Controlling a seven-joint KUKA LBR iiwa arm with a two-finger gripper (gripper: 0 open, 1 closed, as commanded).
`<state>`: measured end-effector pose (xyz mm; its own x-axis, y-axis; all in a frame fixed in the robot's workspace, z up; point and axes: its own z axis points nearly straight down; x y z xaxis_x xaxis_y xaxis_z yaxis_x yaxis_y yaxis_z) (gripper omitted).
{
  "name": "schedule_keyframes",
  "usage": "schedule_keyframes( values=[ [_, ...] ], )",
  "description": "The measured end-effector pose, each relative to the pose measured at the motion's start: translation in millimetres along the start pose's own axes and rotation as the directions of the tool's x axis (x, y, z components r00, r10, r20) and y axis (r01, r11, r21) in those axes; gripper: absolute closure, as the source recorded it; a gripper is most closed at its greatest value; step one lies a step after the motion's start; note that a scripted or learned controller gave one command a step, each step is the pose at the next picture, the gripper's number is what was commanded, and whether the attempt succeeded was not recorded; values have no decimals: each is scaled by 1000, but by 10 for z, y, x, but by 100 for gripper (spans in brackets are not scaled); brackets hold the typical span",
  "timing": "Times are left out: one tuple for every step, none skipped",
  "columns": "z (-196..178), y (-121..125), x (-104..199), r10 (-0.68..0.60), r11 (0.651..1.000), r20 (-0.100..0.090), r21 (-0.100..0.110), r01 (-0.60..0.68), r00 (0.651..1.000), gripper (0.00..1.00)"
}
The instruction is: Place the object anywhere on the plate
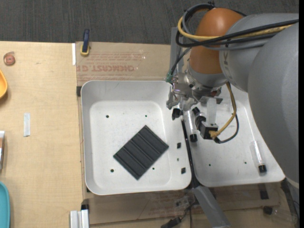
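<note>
A dark grey ribbed rectangular plate [141,152] lies flat and turned at an angle in the left bin [95,103], toward its front. A small clear tube with a black end [259,158] lies in the right bin [228,167] near its right side, partly under the arm's grey body. My gripper [192,125] hangs over the rim shared by the two bins, right of the plate's upper corner and well left of the tube. I see nothing held in it.
The big grey arm with its orange band [213,27] covers the right bin's back and right side. Yellow and black cables [223,127] loop beside the gripper. Brown cardboard [123,61] with a blue clamp [85,41] lies behind the bins. The wooden bench [38,127] at left bears small items.
</note>
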<state>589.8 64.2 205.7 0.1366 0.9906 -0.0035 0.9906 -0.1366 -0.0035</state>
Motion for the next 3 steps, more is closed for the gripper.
schedule_keyframes(
  values=[
    [158, -510, -174, -312, 950, -2, 1, 312, 950, 100],
    [157, -164, -314, -492, 871, 0, -2, 492, 871, 100],
    [152, -841, -352, -828, 560, 0, -3, 828, 560, 100]
  ],
)
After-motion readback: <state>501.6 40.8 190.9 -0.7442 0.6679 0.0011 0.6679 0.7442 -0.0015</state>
